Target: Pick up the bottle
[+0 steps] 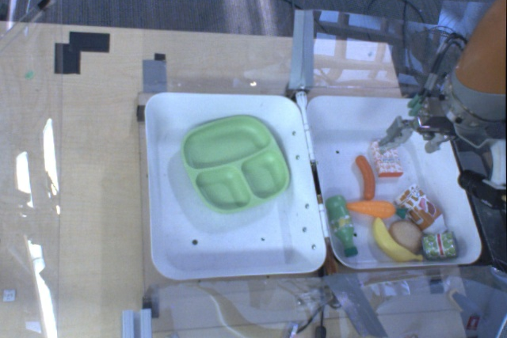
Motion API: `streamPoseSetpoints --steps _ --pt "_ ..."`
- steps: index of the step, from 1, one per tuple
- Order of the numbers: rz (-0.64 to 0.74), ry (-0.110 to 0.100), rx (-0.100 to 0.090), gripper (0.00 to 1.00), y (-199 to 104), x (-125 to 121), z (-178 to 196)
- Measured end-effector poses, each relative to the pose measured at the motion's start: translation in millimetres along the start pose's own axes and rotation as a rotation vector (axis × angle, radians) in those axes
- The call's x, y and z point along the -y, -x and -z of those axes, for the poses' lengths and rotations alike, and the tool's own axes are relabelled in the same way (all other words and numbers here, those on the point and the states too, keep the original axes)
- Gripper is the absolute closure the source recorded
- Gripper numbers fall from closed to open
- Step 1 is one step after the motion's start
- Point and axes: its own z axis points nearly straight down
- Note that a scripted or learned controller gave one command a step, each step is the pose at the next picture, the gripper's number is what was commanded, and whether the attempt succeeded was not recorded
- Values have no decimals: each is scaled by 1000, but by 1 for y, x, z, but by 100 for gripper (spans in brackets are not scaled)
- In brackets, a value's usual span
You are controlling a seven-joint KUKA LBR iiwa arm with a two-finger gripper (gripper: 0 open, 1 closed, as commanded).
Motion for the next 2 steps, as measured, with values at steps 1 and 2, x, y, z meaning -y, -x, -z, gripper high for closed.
streamPoseSetpoints --steps 1,2 --pt "-125 15 3 0 44 38 -133" --pt "-118 3 1 0 13 64 -35"
